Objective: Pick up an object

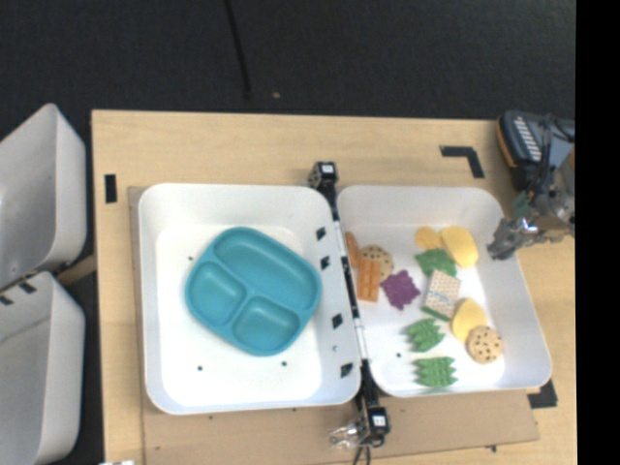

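Dark floor surrounds my bench, a pale wooden top with black corner marks, and two white seat-like shapes stand off its left edge. On the wood two shallow white bins sit side by side, joined along a black-clipped seam. Taking that seam as my landmark: just left of it lies the left bin, bearing a blue divided plate near its middle. Just right of it lies the right bin, scattered with small toy foods. Nearest the seam are an orange ridged piece and a round brown cookie touching it, then a purple piece. Farther right come green leafy pieces, a speckled square cracker, yellow pieces and a second cookie. My gripper hangs at the far right rim of that bin, apart from the toys; I cannot tell how it is set, and nothing shows held in it.
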`<action>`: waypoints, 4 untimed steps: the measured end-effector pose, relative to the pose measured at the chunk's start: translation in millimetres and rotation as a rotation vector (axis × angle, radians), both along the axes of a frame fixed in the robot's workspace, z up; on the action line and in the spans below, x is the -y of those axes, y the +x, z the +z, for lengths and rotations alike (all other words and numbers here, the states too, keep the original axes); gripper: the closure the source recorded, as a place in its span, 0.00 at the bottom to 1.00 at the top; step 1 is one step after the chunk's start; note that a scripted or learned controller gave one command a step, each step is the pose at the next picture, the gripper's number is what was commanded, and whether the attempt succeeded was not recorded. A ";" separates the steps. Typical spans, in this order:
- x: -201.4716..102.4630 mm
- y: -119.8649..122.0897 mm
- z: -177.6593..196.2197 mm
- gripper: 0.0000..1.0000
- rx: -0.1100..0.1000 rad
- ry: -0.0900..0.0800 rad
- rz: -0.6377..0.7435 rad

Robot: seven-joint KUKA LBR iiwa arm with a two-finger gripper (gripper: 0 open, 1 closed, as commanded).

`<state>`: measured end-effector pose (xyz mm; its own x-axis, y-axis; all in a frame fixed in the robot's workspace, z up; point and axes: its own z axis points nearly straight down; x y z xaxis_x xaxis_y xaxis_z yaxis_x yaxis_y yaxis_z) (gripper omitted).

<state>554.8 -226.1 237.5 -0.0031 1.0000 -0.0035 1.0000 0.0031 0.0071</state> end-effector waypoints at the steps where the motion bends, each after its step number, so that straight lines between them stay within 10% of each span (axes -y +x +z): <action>1: -49.7 -16.9 -6.1 1.00 -0.007 0.003 0.001; 4: -204.8 -36.3 -15.6 1.00 -0.007 0.004 0.004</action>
